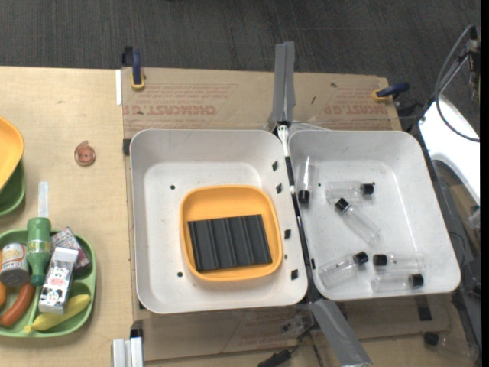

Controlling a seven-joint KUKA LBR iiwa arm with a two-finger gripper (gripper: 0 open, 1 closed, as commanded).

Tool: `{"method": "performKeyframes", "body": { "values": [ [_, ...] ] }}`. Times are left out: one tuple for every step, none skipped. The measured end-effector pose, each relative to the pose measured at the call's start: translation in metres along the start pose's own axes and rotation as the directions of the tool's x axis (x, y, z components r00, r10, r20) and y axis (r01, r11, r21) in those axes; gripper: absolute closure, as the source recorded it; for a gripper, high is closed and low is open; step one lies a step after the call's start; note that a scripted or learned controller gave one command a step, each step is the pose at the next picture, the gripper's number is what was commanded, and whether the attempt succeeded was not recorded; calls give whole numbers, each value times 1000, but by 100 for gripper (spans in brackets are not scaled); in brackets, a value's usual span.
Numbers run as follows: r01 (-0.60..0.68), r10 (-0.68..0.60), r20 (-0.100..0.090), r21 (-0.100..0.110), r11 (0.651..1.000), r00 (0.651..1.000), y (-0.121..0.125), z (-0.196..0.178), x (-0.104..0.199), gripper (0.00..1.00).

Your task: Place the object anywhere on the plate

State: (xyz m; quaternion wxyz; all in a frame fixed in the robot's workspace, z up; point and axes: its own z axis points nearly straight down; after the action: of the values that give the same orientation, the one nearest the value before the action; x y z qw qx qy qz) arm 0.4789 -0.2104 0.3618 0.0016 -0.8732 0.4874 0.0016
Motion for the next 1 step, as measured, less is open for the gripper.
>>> {"method": "performKeyframes", "body": {
  "values": [
    [159,-159,-2,2,987,987,-1,-79,-1,0]
  ]
}}
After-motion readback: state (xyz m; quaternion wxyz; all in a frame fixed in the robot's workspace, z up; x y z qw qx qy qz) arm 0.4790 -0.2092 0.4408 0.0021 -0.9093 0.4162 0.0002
